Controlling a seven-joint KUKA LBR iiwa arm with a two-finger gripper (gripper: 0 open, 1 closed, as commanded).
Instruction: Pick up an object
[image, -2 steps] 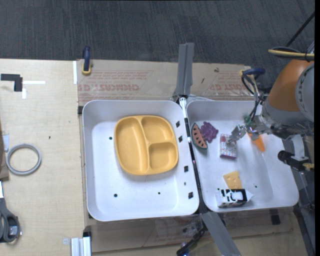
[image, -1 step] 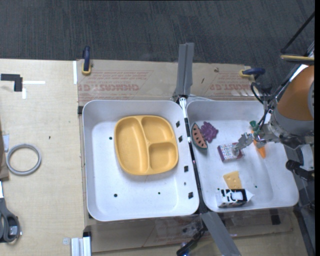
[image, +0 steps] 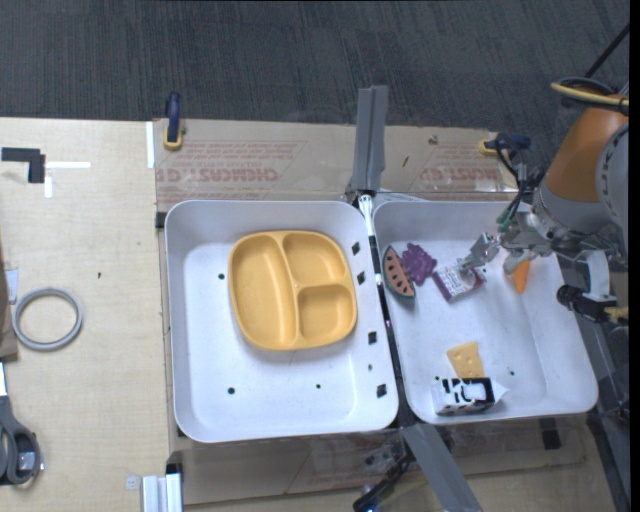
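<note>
Small pink-and-white packet (image: 458, 282) lay in the right white bin (image: 560, 370), near its far edge, with the gripper (image: 487, 252) just above it. Whether the fingers were open could not be told. Descent should centre squarely before closing.

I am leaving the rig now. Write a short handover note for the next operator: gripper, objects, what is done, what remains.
Gripper: low in the right white bin, at its upper part, against a small purple-and-white packet; whether it grips it I cannot tell.
Right bin also holds: purple grape cluster, watermelon slice, orange carrot-like piece, yellow cheese wedge, black-and-white box.
Left white bin: yellow divided plate.
Done: the arm has reached in. Left: a confirmed pick and lift.
</note>
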